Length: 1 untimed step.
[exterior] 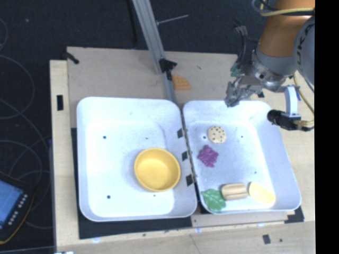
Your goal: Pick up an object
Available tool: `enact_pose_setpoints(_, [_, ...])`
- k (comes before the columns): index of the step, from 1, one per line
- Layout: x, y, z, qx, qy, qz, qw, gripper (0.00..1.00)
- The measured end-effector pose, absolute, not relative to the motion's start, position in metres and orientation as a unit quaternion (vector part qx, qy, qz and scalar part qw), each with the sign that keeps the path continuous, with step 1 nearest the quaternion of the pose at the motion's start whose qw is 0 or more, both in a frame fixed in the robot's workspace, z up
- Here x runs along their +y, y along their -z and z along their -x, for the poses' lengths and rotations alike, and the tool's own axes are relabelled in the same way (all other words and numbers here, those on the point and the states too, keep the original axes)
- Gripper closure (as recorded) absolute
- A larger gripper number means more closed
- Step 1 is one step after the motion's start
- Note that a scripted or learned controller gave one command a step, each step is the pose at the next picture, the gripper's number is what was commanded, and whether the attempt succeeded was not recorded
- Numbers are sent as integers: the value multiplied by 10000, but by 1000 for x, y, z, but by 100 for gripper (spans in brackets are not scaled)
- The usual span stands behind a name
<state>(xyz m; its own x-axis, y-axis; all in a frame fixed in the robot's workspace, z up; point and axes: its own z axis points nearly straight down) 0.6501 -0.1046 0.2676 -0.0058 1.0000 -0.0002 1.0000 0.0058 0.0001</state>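
My gripper (233, 99) hangs over the far rim of the right bin (275, 142), fingers pointing down, with nothing seen between them. Below it in that bin lie a round tan cookie (216, 134) and a purple lumpy piece (207, 155). Along the near edge sit a green leafy piece (213, 199), a tan cylinder (234, 191) and a pale yellow oval (261, 193). A yellow bowl (156, 169) rests in the left bin (106, 126).
A slanted metal post (151, 33) rises behind the seam between the bins. An orange tag (180, 82) lies on the bench behind them. A black fitting (283, 119) sticks out at the right bin's far right rim.
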Motion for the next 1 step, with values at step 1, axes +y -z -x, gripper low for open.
enact_pose_setpoints(1, [-56,-274,-637,7094,-8,-7048,2,100])
